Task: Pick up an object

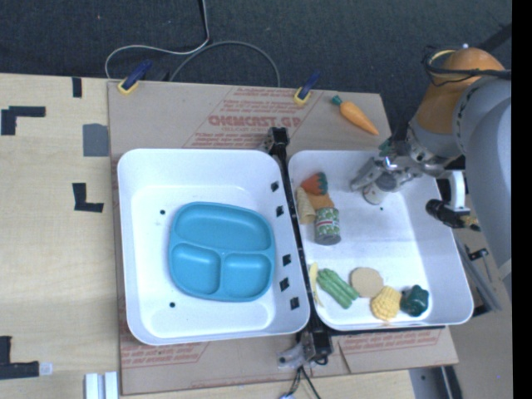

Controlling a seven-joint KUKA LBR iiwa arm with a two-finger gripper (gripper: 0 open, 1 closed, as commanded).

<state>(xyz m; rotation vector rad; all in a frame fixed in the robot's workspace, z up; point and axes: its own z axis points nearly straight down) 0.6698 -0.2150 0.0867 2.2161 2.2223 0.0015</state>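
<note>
From the camera above, I see my tool (376, 181) hanging over the far end of the right bin (432, 248), close to its top edge. I cannot tell if it is open or closed (it is grey and a bit blurry from up here). I see nothing held in it.

The things I could pick up are all in this bin. The nearest is a small green can (327, 224), lying a little way to the left of my tool and toward the front. It looks tipped on its side, with its long way running front to back. Just behind it, touching or nearly touching, sits a small orange and green toy (313, 184).

At the front of the bin are the green beans (335, 287), a tan cookie (366, 280), yellow corn (385, 302) and broccoli (415, 299), all well apart from my tool.

The left bin (133, 189) holds a blue plate (221, 250). A carrot (357, 116) lies on the desk (50, 214), behind the bins.

I think the can is my best try.
</note>
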